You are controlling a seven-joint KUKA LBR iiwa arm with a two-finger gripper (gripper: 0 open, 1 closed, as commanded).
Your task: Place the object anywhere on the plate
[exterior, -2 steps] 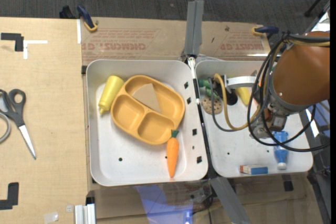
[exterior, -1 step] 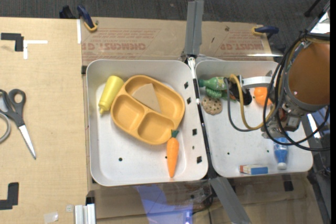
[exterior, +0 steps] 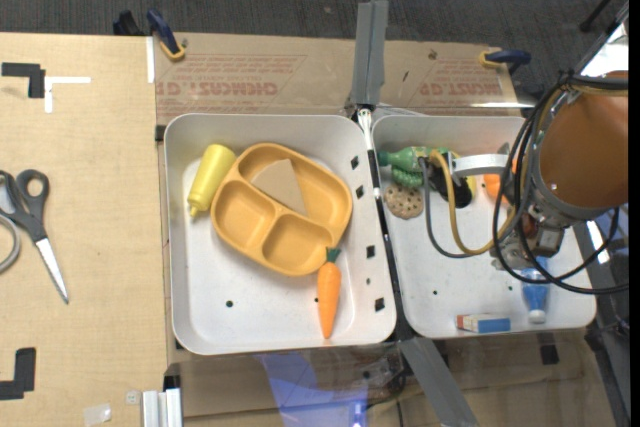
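A yellow three-compartment plate lies in the left bin. A pale tan wedge rests in its far compartment. Beside the plate's left edge lies a yellow bottle-shaped toy. An orange carrot lies just off the plate's near right corner, touching its rim. My gripper hangs low over the right side of the right bin, below the orange band and wrapped in black and yellow cables. A blue and white tube lies just in front of it.
The right bin also holds a green toy, a brown cookie, a small orange piece and a flat white tube. Scissors lie on the wooden bench at far left. A grey post stands behind the bins.
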